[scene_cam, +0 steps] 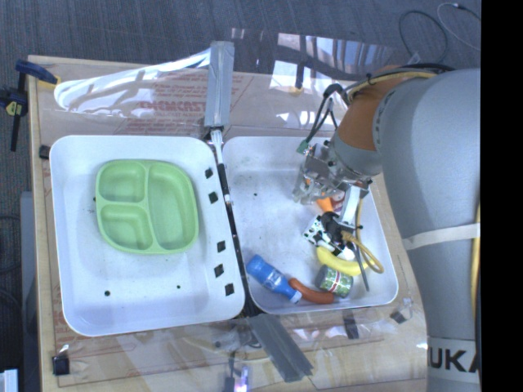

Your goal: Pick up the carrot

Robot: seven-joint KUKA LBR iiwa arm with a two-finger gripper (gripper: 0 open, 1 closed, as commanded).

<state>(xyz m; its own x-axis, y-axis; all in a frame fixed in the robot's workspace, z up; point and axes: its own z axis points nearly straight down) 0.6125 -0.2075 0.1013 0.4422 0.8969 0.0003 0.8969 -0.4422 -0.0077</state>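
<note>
In the right bin [270, 219], a bright orange carrot [327, 203] shows as a small patch at the upper right, mostly covered by the gripper. My gripper [313, 189] is lowered into the bin right over it, with its tip at the carrot's left end. The wrist and arm hide the rest of the carrot, so I cannot see whether it is held.
A yellow banana [337, 260], a green can [335, 282], a reddish sausage [315, 293] and a blue bottle [270, 276] lie along the right bin's front. The left bin [73, 284] holds a green divided plate [147, 206].
</note>
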